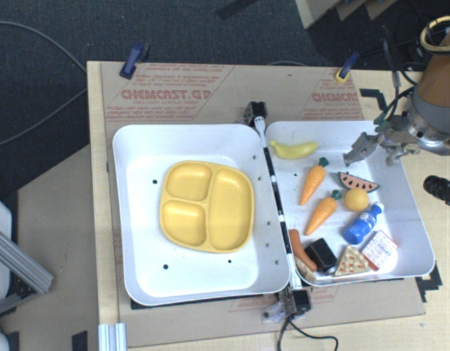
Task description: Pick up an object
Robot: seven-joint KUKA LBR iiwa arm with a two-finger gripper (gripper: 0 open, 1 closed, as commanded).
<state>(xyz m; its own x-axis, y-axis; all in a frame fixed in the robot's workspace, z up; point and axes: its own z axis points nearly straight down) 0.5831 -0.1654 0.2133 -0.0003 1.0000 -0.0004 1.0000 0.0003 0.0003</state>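
Bench board [210, 86] under the bins carries red print reading "CHEMCAST GP", once upper left and again upper right (second one partly covered by the bin corner). Blue clip [133, 61] sits at the board's top left edge, a blue-and-yellow clip [347, 66] at top right. Left bin [137, 196] holds a yellow divided plate [207, 205] with three compartments, sitting near its middle. Right bin [415, 218] is crowded: yellow banana [293, 150] at the top, two carrots [312, 183] [321, 213] slanted below it, watermelon slice [358, 181] touching an orange fruit [356, 199], blue bottle [361, 225] just under that, a small packet with red print [381, 248] too small to read, pizza slice [350, 262], black block [321, 254] and a hot dog [301, 248] along the left wall. Gripper [362, 151] hangs at the right bin's upper right, above the watermelon slice, touching none of the toys; fingers look spread with nothing between them. Orange band of the arm [435, 86] shows at the right edge. Black cables cross the dark floor.
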